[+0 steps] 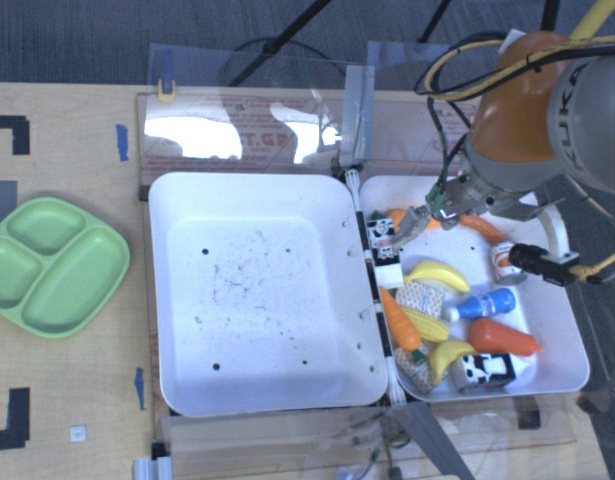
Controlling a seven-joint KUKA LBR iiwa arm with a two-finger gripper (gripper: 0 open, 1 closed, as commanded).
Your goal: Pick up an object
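My gripper (pixel 415 223) hangs low over the back left part of the right bin (pixel 557 313), pointing down and to the left. Just left of it lies a small black-and-white toy (pixel 382 236) with something orange behind it. Below the gripper lie a yellow banana (pixel 439 273), a corn cob (pixel 423 308) and an orange carrot (pixel 399 320). Further right are a blue bottle (pixel 485 304), a red-orange carrot (pixel 503 339), a black-and-white cow toy (pixel 485 368) and a second banana (pixel 442 358). I see nothing held.
The left bin (pixel 257 288) is a white tray beside the right one, with a divider ridge (pixel 372 268) between them. A green divided plate (pixel 55 265) lies on the bench at the far left. A small can (pixel 504 260) and an orange piece (pixel 482 228) sit under the arm.
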